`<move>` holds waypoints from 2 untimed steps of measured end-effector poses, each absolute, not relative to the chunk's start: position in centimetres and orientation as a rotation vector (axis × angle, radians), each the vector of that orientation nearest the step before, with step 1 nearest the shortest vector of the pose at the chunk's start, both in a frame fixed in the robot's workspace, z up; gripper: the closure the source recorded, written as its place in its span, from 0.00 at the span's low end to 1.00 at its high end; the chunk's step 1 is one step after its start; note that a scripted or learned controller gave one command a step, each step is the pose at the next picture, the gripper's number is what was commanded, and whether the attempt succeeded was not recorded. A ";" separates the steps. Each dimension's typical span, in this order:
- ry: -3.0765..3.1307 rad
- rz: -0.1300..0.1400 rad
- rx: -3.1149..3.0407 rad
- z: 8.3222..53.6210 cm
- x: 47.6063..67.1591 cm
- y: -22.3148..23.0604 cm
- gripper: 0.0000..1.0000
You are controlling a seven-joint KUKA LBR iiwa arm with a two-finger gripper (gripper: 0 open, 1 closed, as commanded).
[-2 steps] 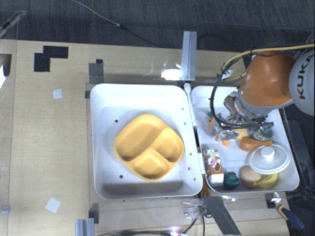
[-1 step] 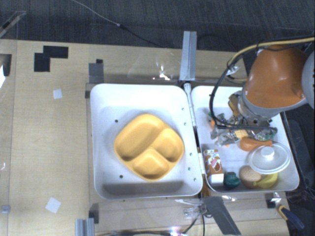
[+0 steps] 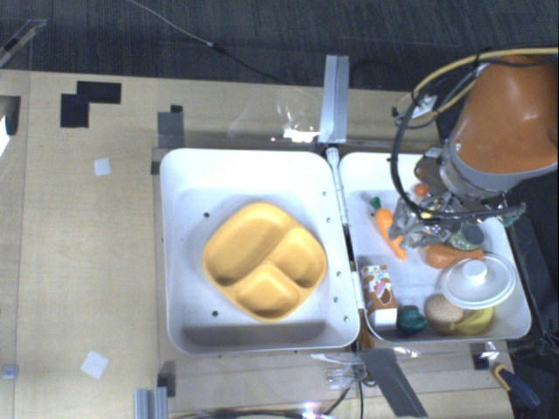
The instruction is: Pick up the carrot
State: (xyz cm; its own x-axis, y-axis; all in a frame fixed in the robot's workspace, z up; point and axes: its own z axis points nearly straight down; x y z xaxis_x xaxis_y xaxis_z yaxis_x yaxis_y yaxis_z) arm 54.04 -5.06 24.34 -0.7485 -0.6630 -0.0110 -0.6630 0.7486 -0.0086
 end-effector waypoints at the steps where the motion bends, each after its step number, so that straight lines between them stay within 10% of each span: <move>1: 2.971 0.004 -1.007 18.4 49.6 1.0 1.00; 2: 2.850 -0.010 -1.294 27.0 50.6 -4.8 1.00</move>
